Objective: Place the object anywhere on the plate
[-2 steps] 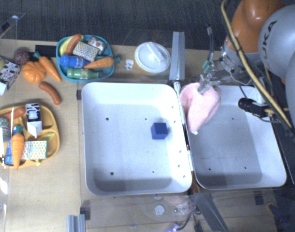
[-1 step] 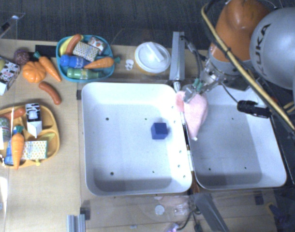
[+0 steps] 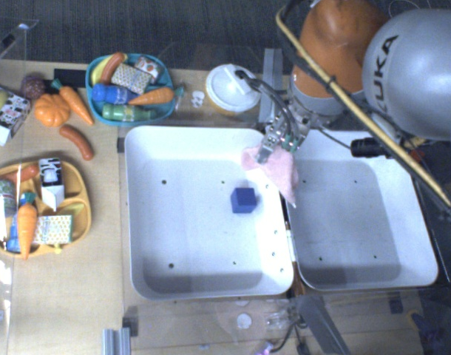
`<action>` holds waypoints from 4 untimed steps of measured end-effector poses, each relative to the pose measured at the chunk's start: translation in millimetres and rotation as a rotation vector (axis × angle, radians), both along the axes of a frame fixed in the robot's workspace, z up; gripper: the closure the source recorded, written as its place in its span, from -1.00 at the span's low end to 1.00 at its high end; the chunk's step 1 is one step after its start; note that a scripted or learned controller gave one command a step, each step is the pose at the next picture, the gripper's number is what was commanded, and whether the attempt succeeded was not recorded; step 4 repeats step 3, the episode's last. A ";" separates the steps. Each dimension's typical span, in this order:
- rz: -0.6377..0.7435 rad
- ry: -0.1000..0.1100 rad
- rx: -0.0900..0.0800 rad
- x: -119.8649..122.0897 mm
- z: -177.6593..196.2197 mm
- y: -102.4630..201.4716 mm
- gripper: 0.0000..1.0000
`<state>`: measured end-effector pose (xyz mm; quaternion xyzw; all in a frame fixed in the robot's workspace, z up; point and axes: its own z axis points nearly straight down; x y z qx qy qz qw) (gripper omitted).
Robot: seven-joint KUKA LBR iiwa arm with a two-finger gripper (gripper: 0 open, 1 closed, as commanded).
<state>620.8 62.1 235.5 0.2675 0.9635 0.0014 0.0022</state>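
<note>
Overhead view of the table with two white bins side by side. The end effector point(image 3: 273, 145) is hanging over the upper right corner of the left bin point(image 3: 148, 198), close to the ridge where it meets the right bin point(image 3: 403, 261). A pink cloth-like piece point(image 3: 276, 170) is dangling directly beneath it and draping over that ridge; its top edge appears to be pinched at the tip, so the end effector is judged to be closed on the pink piece, though the contact itself is too small to see sharply.

A small blue cube point(image 3: 244, 200) is sitting alone on the floor of the left bin, just below and left of the pink piece and apart from it.

The pink piece is looking limp, thin and very light; it is likely to fold and swing rather than hold shape, so a pinch at an edge or corner is suiting it best. Its long axis is running from upper left to lower right, tapering downward towards the bin ridge.

No plate can be identified with confidence.
</note>
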 end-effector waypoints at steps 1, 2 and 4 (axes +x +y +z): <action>0.402 -0.002 -0.001 -9.6 -6.3 57.7 1.00; 0.541 0.000 -0.002 -27.2 -8.6 105.6 1.00; 0.540 -0.001 -0.001 -27.1 -8.0 105.6 -1.00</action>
